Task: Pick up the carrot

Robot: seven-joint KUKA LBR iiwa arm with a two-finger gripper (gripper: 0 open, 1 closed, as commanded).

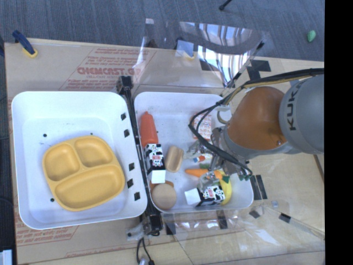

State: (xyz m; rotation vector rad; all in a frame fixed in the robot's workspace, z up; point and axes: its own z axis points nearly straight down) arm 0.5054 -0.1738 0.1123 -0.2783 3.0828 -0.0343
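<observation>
Bench with two shallow white bins side by side, seen from above at a slant. Left bin [25, 148]: one yellow divided plate [83, 173], three compartments, lying toward the near side of the bin floor, nothing on it. Right bin [165, 101]: several small items crowded along its left wall and near half. Long orange-red sausage-shaped toy [148, 128] lying along the left wall, far end toward the far wall. Just near of it, a small black-and-white patterned carton [155, 158] with a white block touching its near end. Tan bread-roll piece [174, 159] just right of that carton. Brown egg-shaped item [164, 196] in the near-left corner of this bin. Carrot [197, 173]: small, orange, lying roughly crosswise near the middle of the bin's near half, directly beside the tool of the arm. Second black-and-white carton [210, 194] with a white end, near of the carrot, touching a yellow item [225, 190] on its right. Grey arm [303, 117] with orange band [256, 117] enters from the right and covers the right part of this bin; black cables loop over it. Gripper [207, 160] sits low over the items, just right of and above the carrot; whether its pincer is spread or pressed together cannot be told, and no item is seen between its parts. Clear plastic sheet [220, 43] at the far side of the bench.
</observation>
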